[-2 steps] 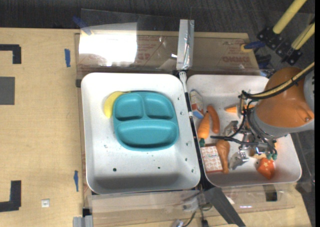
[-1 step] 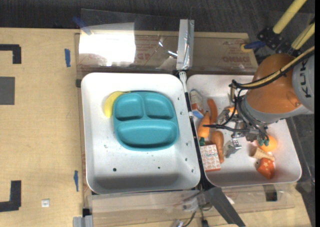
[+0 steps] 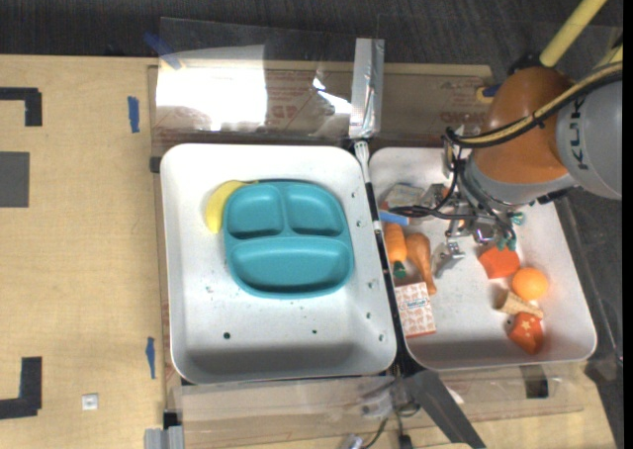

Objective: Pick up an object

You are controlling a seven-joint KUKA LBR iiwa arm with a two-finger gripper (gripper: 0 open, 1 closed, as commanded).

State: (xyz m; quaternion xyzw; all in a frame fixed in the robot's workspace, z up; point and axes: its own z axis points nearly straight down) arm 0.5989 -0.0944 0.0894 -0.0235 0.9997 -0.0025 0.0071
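Carrot point(image 3: 397, 242) lying just left of hand point(image 3: 457, 247), hand's state cannot be told

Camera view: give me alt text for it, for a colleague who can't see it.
The grey arm's gripper hangs low in the right white bin among small orange and red toy foods. The left white bin holds a teal divided plate over a yellow item.

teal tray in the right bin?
No, the teal tray lies in the left bin; the right bin holds the small food items.
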